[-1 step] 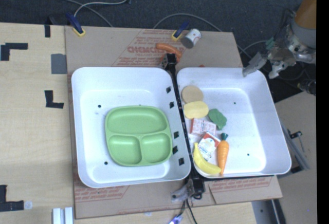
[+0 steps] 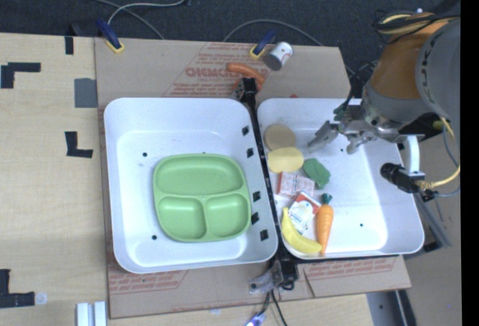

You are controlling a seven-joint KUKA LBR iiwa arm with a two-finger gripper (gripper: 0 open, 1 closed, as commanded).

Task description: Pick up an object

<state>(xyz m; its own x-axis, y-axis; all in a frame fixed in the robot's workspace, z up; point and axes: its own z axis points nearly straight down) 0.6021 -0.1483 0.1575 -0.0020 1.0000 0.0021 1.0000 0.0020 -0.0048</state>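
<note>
The right bin [image 2: 374, 190] holds several small items along its left side: a tan round piece [image 2: 280, 135], a yellow lemon-like piece [image 2: 285, 160], a green piece [image 2: 316, 171], a red-and-white packet [image 2: 295, 183], a white packet [image 2: 303, 215], an orange carrot [image 2: 324, 220] and a yellow banana [image 2: 296, 238]. My gripper [image 2: 335, 140] hangs over the upper middle of this bin, just right of the tan piece and above the green one. Its fingers stand open with nothing between them.
The left bin [image 2: 127, 130] carries a green divided plate [image 2: 202, 196]. Behind the bins, on the cardboard, lie an orange tool [image 2: 247, 70], a small grey cylinder [image 2: 278, 55] and blue-yellow clamps [image 2: 111, 37]. The arm's grey and orange body [image 2: 412, 70] looms at the right.
</note>
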